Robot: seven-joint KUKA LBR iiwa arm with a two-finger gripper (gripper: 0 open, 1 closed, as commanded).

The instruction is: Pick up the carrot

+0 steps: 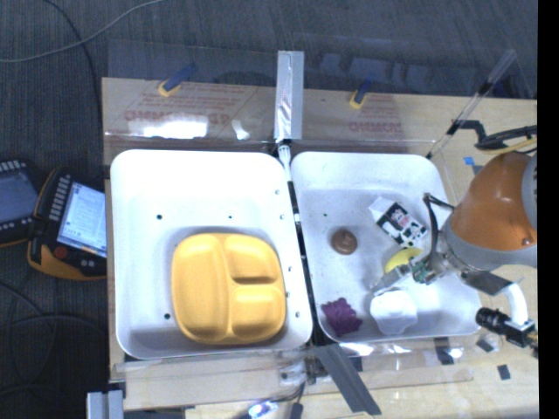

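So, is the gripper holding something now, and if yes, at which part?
It cannot be told. The gripper sits low in the right bin, next to a yellow item and a white object, but no object is clearly seen in it.

yellow tray [229,288] in left bin [140,182] | gripper [395,273] over right bin [349,177]

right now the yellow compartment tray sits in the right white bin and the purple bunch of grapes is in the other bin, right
Not quite. The camera view shows the yellow compartment tray in the left white bin. The purple bunch of grapes is in the other bin, the right white bin, near its front edge.
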